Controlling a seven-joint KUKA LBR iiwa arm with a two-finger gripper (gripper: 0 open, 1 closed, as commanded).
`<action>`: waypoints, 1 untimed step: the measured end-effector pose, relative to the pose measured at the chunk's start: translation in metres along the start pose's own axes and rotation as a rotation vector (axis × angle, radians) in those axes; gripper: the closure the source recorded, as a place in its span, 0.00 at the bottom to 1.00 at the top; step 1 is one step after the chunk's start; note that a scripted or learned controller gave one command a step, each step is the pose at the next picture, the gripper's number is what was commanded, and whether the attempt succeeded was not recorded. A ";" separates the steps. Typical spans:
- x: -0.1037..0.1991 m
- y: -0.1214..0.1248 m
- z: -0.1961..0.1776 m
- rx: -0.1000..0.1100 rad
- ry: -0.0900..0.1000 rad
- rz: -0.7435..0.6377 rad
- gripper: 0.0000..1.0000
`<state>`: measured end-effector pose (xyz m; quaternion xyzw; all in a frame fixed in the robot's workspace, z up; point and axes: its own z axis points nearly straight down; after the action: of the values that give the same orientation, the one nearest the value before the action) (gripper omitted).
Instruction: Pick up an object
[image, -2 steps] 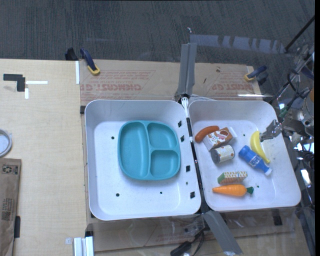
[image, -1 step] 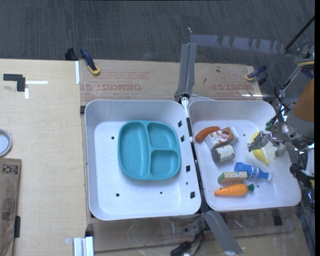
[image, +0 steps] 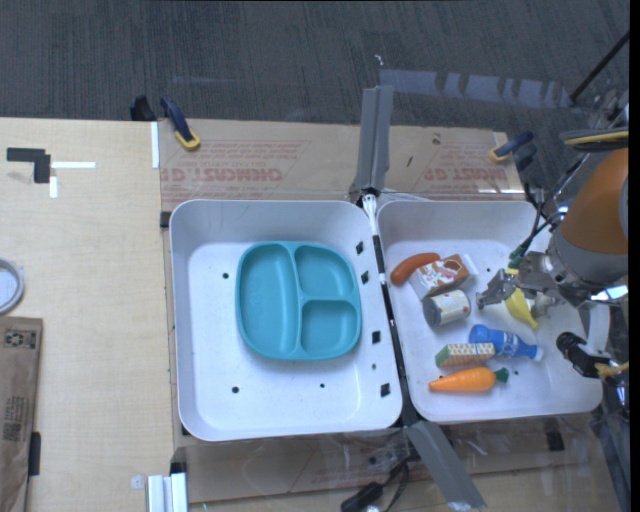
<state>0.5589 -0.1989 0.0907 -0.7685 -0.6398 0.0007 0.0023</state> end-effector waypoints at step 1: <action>-0.001 0.000 -0.009 0.000 -0.001 0.001 1.00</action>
<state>0.5590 -0.1997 0.1000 -0.7689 -0.6394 0.0010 0.0018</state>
